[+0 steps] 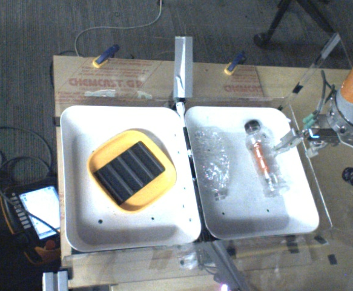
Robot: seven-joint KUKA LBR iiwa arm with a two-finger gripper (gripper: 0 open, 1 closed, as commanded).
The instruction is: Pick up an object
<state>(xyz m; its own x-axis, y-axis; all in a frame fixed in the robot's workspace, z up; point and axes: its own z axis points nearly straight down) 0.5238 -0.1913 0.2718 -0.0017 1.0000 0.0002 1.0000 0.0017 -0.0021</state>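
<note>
Camera view gives you a clear bottle lying flat in the right bin, long axis running near-to-far, dark cap at the far end, reddish label unreadable. Your gripper sits just beside it at the right rim; can't tell its state. Cardboard behind reads "CHEMCAST".

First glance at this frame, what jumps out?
The yellow tray with a black ribbed insert, lying tilted in the left bin, draws the eye first. In the right bin lie a clear bottle with an orange core and a crumpled clear plastic piece to its left. The gripper sits at that bin's right edge, beside the bottle.
</note>
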